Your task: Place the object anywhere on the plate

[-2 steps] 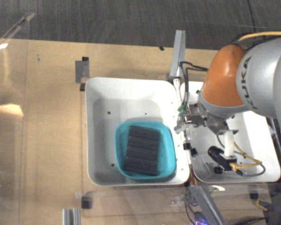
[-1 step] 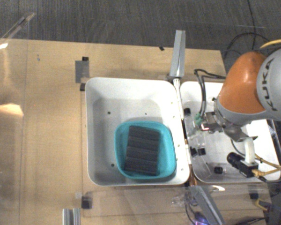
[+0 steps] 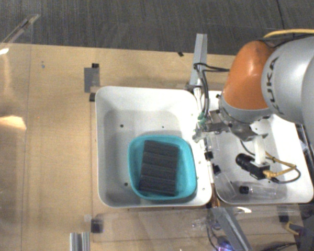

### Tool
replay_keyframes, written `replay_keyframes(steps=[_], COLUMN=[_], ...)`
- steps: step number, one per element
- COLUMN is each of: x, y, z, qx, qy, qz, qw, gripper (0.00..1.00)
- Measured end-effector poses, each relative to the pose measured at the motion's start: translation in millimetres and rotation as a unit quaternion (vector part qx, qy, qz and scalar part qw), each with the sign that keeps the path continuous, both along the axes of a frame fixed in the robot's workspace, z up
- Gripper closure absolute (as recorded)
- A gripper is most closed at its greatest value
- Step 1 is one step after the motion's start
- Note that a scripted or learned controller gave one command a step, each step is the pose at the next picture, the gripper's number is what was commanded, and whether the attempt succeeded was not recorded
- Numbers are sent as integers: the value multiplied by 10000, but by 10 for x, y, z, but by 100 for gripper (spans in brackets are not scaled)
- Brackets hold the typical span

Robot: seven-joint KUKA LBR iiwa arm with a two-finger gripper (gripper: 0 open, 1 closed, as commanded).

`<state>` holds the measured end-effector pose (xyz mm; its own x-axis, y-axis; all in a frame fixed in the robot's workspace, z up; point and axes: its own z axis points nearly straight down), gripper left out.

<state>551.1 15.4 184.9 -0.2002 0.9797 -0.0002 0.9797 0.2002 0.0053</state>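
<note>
The dark ridged block [image 3: 159,167] covers most of the teal plate [image 3: 187,161]. The left bin [image 3: 112,140] floor along its far and left walls lies open. The arm [image 3: 267,77] overhangs the right bin [image 3: 295,192].

A dark grey ribbed block [image 3: 159,167] lay flat on the turquoise plate [image 3: 187,161], which sat in the left bin.

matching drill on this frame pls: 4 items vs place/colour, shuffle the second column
Items:
1. plate
2. ridged block
3. left bin
4. band above the wrist

Descriptions:
A. orange, over the right bin
B. dark grey, lying on the plate
C. white, holds the plate
D. turquoise, toward the near edge of the left bin

Pairs: 1-D, 2-B, 3-C, 4-A
</note>
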Motion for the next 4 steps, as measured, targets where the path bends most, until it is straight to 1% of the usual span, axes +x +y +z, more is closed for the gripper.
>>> replay_keyframes(steps=[1, 2, 3, 4], x=[-541, -203, -202, -546], y=[155, 656, 653, -84], z=[-3, 2, 3, 562], qx=[-3, -3, -3, -7], qy=[3, -5, -7, -19], qz=[852, 1199, 1196, 761], qw=[9964, 9928, 9928, 9971], gripper=[100, 100, 0, 0])
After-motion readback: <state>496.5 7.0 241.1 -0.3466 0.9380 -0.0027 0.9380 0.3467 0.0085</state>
